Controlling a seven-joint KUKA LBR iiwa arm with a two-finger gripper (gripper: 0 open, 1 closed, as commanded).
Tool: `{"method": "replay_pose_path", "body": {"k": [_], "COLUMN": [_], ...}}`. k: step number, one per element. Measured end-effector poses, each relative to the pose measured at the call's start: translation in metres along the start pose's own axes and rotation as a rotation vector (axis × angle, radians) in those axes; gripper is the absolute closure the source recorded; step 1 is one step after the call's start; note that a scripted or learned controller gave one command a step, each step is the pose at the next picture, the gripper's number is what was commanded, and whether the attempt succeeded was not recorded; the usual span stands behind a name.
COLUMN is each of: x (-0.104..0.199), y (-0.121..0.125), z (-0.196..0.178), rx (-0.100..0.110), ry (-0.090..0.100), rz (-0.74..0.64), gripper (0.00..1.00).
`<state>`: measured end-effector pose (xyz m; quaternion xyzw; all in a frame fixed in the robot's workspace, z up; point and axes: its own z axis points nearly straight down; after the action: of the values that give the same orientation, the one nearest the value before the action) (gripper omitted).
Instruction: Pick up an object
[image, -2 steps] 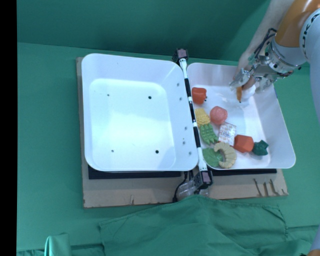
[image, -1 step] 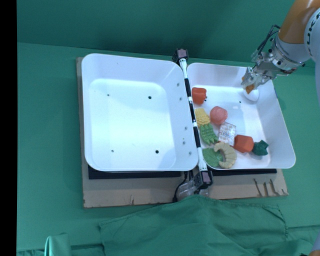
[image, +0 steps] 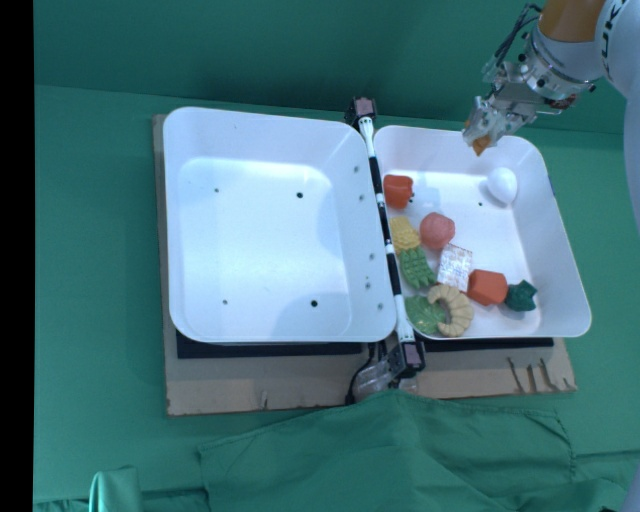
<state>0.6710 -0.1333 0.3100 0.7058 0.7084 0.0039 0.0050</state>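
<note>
Orange piece pinched above the right bin's far edge

Jaws of the gripper (image: 484, 136) pinched a small orange object (image: 482, 146) over the right bin (image: 560, 255) (far rim); a white egg (image: 502, 184) and red, green, yellow toys lay below.

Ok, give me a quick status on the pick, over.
Tool up over the right bin's far rim, small orange piece between its fingers. White egg-shaped piece below it, other items along the divider. Nothing in the way.
</note>
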Motion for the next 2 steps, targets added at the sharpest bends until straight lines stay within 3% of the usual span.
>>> {"method": "replay_pose_path", "body": {"k": [1, 2], "x": [-0.01, -0.045], "y": [0.032, 0.03], "z": [-0.068, -0.103], "rx": [-0.002, 0.003], "ry": [-0.003, -0.004], "rz": [0.004, 0.01], "gripper": [1.0, 1.0]}}
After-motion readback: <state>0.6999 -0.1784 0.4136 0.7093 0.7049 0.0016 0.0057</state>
